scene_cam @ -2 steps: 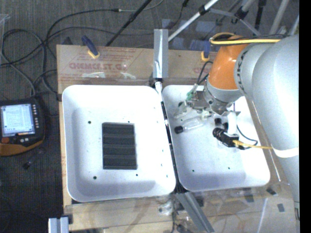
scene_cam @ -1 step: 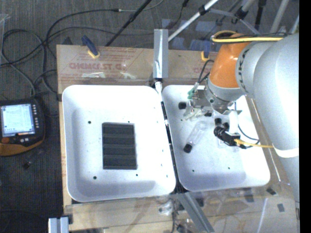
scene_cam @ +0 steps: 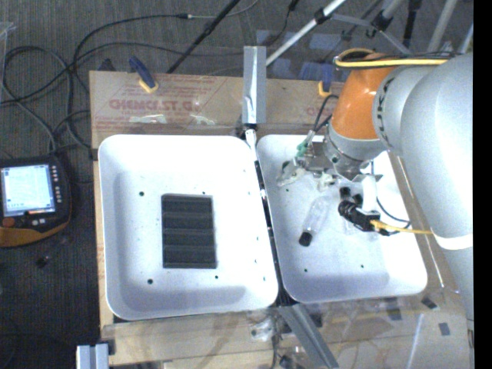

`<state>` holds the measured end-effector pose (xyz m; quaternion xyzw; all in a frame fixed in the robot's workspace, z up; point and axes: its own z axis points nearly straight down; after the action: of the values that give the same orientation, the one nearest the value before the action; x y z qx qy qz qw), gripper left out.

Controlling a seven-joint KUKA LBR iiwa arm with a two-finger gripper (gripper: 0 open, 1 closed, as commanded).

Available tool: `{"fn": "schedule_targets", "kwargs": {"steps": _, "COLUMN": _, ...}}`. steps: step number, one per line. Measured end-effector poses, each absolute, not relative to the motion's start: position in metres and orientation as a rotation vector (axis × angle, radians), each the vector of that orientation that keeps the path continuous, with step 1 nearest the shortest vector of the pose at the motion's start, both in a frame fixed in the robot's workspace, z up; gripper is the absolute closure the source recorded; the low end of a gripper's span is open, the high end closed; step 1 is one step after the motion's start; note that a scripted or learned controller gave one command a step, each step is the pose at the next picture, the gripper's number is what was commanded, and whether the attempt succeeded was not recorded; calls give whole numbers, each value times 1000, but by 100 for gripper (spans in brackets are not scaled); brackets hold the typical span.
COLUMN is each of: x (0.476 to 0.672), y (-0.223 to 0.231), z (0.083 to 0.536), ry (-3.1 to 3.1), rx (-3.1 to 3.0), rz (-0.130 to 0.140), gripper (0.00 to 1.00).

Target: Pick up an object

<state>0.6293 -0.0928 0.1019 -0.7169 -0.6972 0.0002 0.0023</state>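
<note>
In the right bin (scene_cam: pixel 400 279), a small clear tube (scene_cam: pixel 314 218) with a black cap (scene_cam: pixel 305 239) lies flat near the middle, its capped end pointing to 7 o'clock. The claw (scene_cam: pixel 298 169) hangs over the bin's 11 o'clock corner, with the tube at about 5 o'clock from it and apart; I cannot tell how far open it is, and nothing shows in its hold. The tube looks light, stiff and smooth, likely to roll or slip, so a hold across its mid-body seems safest. The black ribbed slab (scene_cam: pixel 187 231) in the left bin (scene_cam: pixel 123 206) sits flat, offering little edge.
</note>
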Motion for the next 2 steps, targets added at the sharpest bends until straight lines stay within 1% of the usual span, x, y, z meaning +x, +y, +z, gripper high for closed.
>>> {"fn": "schedule_targets", "kwargs": {"steps": 1, "x": 629, "y": -93, "z": 110, "ry": -2185, "rx": -2248, "rz": 1, "gripper": 100}}
{"fn": "schedule_targets", "kwargs": {"steps": 2, "x": 629, "y": -92, "z": 110, "ry": -2185, "rx": -2247, "rz": 1, "gripper": 0}}
